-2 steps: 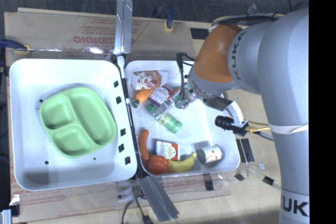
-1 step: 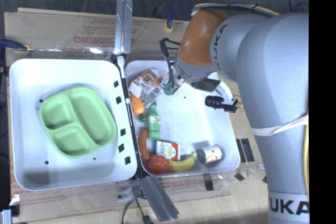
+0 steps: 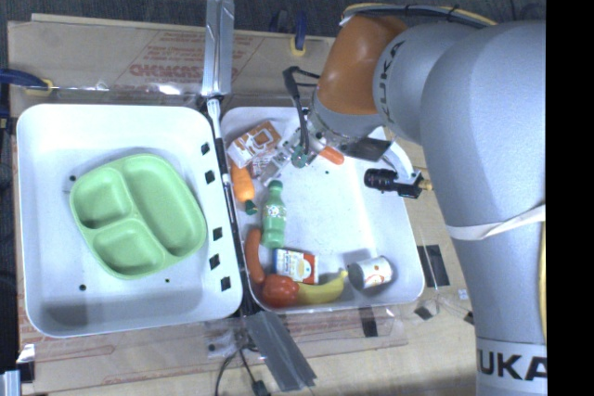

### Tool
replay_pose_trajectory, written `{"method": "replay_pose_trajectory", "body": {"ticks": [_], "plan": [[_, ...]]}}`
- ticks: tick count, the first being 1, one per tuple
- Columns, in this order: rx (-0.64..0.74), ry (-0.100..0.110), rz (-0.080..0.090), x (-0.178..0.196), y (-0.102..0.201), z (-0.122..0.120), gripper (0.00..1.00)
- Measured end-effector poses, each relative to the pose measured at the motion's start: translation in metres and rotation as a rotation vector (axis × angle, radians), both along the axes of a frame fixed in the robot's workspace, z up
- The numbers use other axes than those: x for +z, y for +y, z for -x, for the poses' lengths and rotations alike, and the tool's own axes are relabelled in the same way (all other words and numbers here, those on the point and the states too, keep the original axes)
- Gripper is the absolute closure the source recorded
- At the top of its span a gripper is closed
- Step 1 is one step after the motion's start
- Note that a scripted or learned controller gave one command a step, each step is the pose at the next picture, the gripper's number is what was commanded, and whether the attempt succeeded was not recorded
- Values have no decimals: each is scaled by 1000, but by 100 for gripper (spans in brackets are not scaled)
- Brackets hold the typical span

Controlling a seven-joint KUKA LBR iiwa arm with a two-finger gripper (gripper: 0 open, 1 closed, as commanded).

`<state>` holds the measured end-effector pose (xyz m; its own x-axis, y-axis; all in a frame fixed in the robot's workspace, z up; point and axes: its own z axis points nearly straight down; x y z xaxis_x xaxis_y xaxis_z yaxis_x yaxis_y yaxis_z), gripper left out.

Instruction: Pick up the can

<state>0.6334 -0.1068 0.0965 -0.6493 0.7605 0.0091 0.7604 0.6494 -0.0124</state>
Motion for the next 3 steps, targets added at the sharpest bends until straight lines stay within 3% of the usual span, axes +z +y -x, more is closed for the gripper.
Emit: {"method": "replay_pose_trajectory", "body": {"ticks": [1, 2, 3], "plan": [[-321, -11, 2, 93, 53, -17, 100], [-412, -7, 3, 38, 7, -23, 100], [-613, -11, 5, 93, 25, -24, 100]]}}
